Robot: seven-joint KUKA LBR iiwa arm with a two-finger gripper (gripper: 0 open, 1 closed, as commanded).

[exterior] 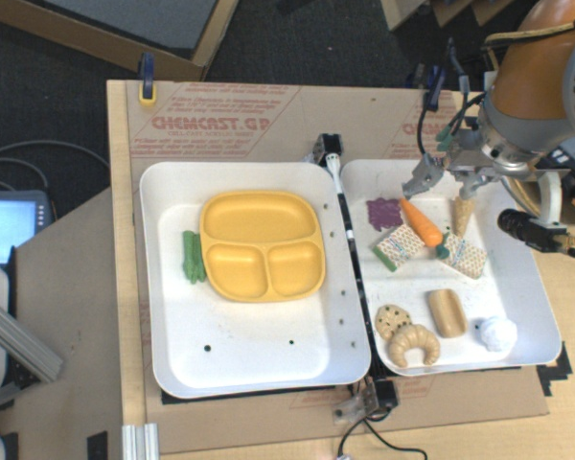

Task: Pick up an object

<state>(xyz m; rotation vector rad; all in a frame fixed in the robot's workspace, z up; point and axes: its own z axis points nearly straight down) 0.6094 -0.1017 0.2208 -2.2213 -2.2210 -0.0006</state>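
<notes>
Grey arm's pincer [443,182], fingers spread open and gripping nothing, hovers over the right bin [532,300], with a carrot [422,222] just at its 7 o'clock.

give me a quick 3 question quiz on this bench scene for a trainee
1. True or false: the yellow three-compartment plastic plate lies in the left white bin.
2. Which item lies beside the plate's left edge? A) green bean-shaped toy B) orange toy carrot C) tan toy croissant
3. Fill in: the arm's hand hovers over the ____ edge of the right white bin.

Key: 1 true; 2 A; 3 far. The carrot and croissant lie in the right bin.
</notes>
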